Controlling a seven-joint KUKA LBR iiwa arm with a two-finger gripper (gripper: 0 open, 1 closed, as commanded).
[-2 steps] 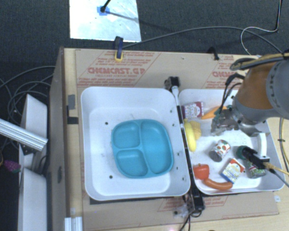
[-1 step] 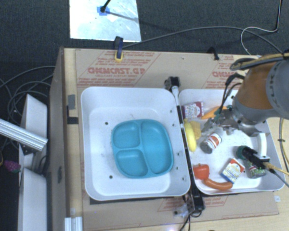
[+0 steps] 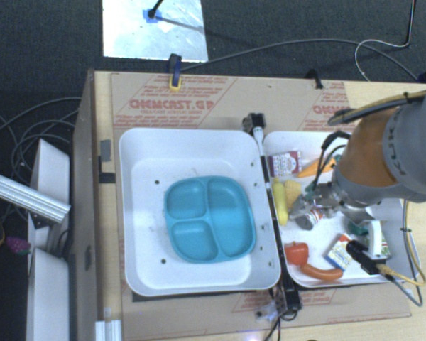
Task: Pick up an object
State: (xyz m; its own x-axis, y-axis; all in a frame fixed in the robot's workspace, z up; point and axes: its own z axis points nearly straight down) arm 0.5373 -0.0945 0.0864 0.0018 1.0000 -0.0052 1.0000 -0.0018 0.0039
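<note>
My gripper [image 3: 310, 206] hangs low in the right bin [image 3: 390, 279], near its left side. Right under it lies a small grey metallic thing [image 3: 309, 219]; I cannot tell whether the gripper touches it. A yellow corn-like piece [image 3: 279, 199] lies just to the left, along the bin wall. Behind it are a maroon and white packet [image 3: 284, 164] and an orange carrot [image 3: 311, 168]. In front lie a red tomato-like piece [image 3: 297, 252], an orange-red sausage shape [image 3: 321, 272] and a small box [image 3: 339, 253].
The left bin [image 3: 149, 155] holds a blue divided plate [image 3: 209, 217]. A white and green item [image 3: 375, 237] lies at the right of the right bin, partly under the arm. Cables run by the bin's front right corner [image 3: 401, 275]. The arm's bulk hides the bin's right half.
</note>
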